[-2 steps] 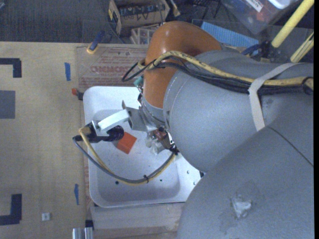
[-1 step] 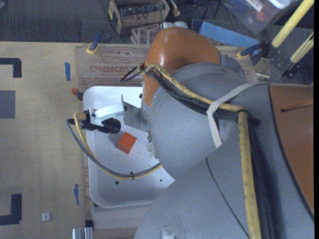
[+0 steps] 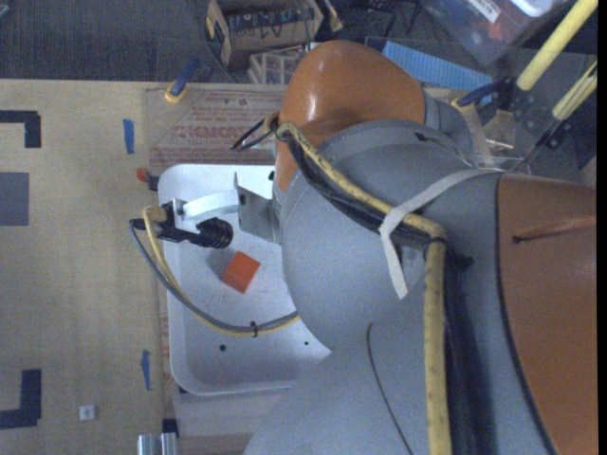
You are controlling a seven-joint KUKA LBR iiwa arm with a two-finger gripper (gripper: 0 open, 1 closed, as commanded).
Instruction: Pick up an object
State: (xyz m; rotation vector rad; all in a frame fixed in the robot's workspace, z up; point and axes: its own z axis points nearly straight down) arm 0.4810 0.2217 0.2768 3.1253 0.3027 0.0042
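Note:
An orange block (image 3: 241, 271) lies on the floor of the white bin (image 3: 204, 358), near the middle of the part I can see. The arm's grey bulk and orange band cover most of the view from the right. The wrist end reaches over the bin's upper part, just above and to the left of the block. The block lies free on the bin floor, apart from the arm.
The yellow cable (image 3: 194, 309) loops down across the bin floor below the block. The wooden bench top (image 3: 76, 254) spreads to the left, with blue tape marks and dark squares. Boxes and clutter stand behind the bench at the top.

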